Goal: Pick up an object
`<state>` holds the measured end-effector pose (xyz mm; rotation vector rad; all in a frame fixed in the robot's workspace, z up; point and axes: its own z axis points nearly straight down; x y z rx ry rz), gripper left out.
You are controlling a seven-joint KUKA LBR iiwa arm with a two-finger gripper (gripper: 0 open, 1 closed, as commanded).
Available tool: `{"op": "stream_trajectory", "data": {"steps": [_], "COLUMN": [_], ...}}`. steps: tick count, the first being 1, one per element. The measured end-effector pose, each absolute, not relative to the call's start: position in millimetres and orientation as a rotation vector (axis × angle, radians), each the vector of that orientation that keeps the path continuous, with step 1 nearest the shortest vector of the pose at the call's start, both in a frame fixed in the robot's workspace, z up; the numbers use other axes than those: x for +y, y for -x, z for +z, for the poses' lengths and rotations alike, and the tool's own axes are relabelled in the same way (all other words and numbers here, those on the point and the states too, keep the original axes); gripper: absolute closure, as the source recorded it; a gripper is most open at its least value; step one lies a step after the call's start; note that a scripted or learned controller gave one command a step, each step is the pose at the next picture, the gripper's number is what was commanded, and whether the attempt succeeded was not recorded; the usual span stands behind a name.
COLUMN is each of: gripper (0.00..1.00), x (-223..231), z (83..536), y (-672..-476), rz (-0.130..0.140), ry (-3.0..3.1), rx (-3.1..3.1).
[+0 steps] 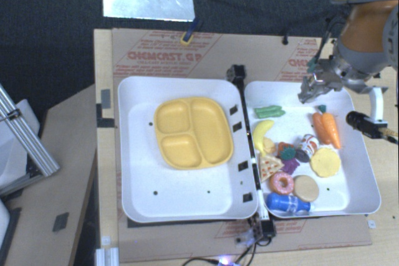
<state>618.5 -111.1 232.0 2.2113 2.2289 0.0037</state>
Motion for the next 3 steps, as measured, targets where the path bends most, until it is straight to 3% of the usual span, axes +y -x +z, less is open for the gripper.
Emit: {"op": "stream_trajectory", "data": {"steps": [3], "gripper": [1.00], "x": [38.5], "z": [217.4], "y": [-660.8], "rz": [0.005], "ry": [-2.210], "rx": [2.230]}}
